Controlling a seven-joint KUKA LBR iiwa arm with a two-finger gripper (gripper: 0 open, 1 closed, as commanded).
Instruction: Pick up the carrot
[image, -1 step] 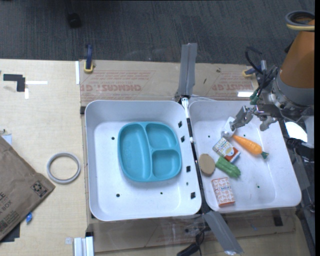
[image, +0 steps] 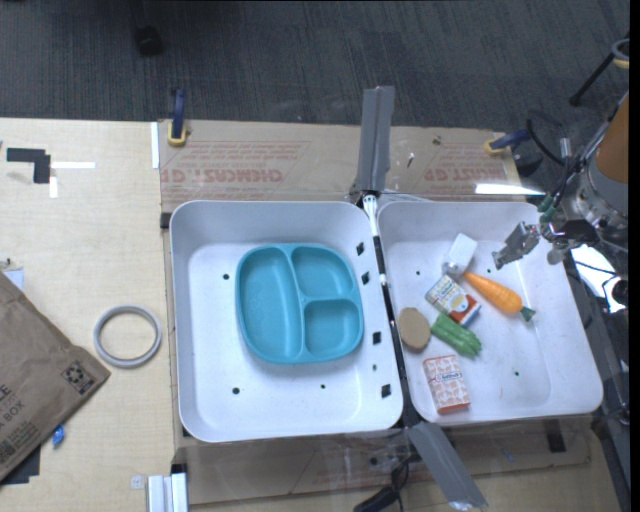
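Observation:
The carrot (image: 495, 292) is orange with a green tip and lies in the right bin (image: 560, 390), slanting down to the right in its upper middle. My gripper (image: 516, 246) hangs just above and slightly right of the carrot's thick end, apart from it. Its fingers look open, with nothing between them. The arm comes in from the upper right edge.
Left of the carrot lie a white block (image: 461, 248), a small carton (image: 446, 294), a green vegetable (image: 457, 336), a brown round piece (image: 413, 328) and a red box (image: 445, 384). The left bin (image: 200, 390) holds a teal divided plate (image: 300, 302). A tape ring (image: 127, 334) lies on the bench.

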